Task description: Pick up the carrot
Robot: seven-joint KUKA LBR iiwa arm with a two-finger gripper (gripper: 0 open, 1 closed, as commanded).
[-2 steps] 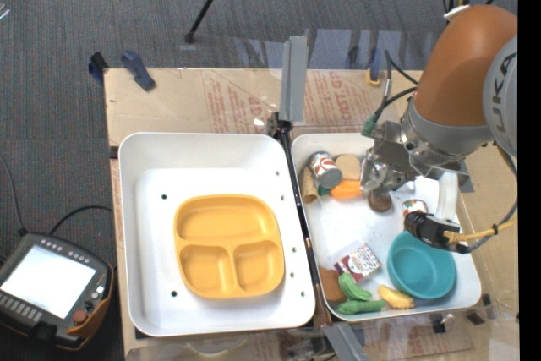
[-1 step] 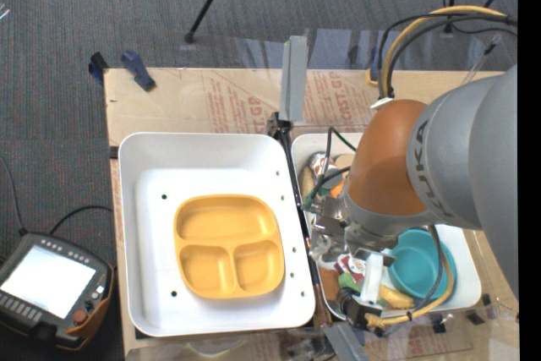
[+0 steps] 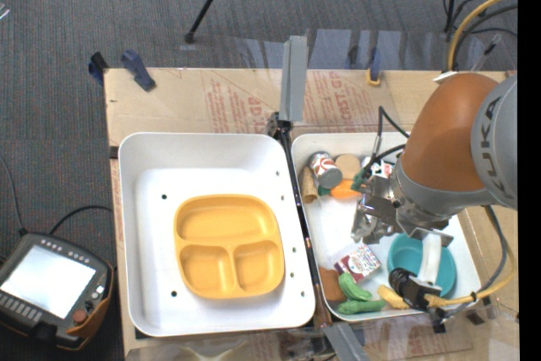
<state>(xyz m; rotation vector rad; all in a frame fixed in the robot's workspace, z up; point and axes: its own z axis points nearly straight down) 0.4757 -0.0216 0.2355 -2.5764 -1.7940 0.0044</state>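
Grey carpet surrounds a cardboard-topped counter (image 3: 211,97) that carries two shallow white bins side by side. The left bin (image 3: 144,182) holds a yellow divided tray (image 3: 228,245). Over the right bin (image 3: 325,283) hangs the grey arm with its orange band (image 3: 444,139), and beneath it the metal end effector (image 3: 372,220) sits low above the bin floor. Whether it is released or clenched cannot be told from here, since the wrist hides much of it; nothing is seen between its tips.

The carrot (image 3: 345,192) lies just up and to the left of the end effector, close to it but seemingly not touching. Farther left of the carrot stands a small can (image 3: 325,170), with a round tan piece (image 3: 347,163) just behind. Below the end effector lies a small printed packet (image 3: 363,261), then a green vegetable (image 3: 358,297) near the bin's front wall. To the lower right rests a teal bowl (image 3: 407,259).
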